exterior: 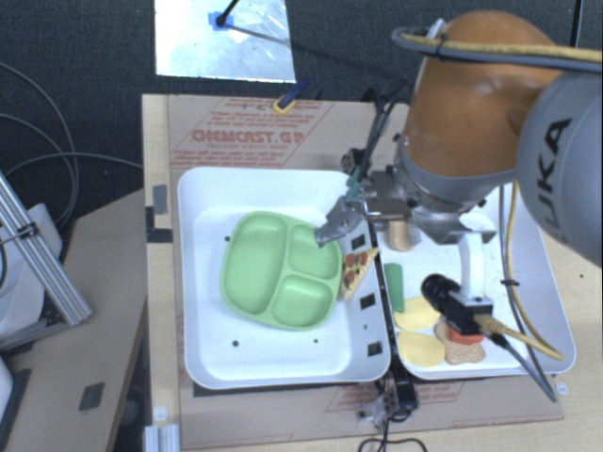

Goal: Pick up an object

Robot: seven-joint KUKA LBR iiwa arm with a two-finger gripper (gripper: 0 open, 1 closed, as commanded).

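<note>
Green plate [283, 271]: taken as the likeliest thing to lift. Lay flat at mid-left of the frame, filling much of the left bin [203, 252], all three compartments bare.

Nearest, at lower right, in the right bin [551, 323]: spotted two yellow discs [421, 349] close together and a brown biscuit [464, 354] just beside them. Slightly farther, found a green block [393, 285] near that bin's left side. Noted a pizza slice [356, 271] propped at the left bin's right side, just beside the plate's right rim. Could not tell whether touching.

Farther again, saw the gripper [332, 230] hanging over the plate's upper right corner, slanted down toward lower left. Could not tell whether spread or closed, nor whether in contact with the rim. Behind, glimpsed a tan cylinder [400, 238] half hidden under the wrist. Farthest, toward the top of the frame, made out a cardboard sheet [245, 135] with red lettering and a shiny square [226, 26].

Judged the main risk a weak pinch, with only a thin, smooth rim on offer, and at one corner. Might slip free, or tip and swing from so off-centre a hold, then drop. Could also close beside the rim and catch nothing. Might shove the plate sideways into the pizza slice, or snag that slice instead. Worth minding too the bulky wrist low over the right bin, apt to knock the tan cylinder.
</note>
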